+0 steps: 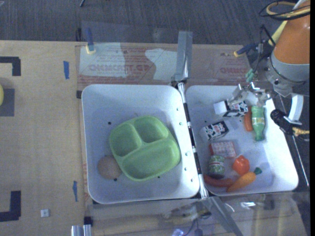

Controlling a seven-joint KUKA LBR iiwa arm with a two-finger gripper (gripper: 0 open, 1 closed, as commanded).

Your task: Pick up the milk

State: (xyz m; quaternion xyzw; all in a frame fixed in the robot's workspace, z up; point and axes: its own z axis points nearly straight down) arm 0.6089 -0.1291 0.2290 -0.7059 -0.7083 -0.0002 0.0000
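Observation:
The milk carton (215, 130), white with black cow patches, lies in the middle of the right bin (283, 181). A second white-and-black patched object (230, 107) sits up and to the right of it, near the bin's back. My gripper (247, 93) hangs over the bin's back right part, just right of and above that second object and well apart from the carton in the middle. The grey wrist with its orange band (293, 38) reaches in from the upper right and hides the bin's back right corner.
The right bin also holds a green bottle (257, 123), a pink box (223, 147), a green can (215, 165), a red pepper (240, 164), a carrot (243, 181) and a red chili (219, 182). In the left bin (98, 102) lie a green divided plate (144, 147) and a tan round item (108, 167).

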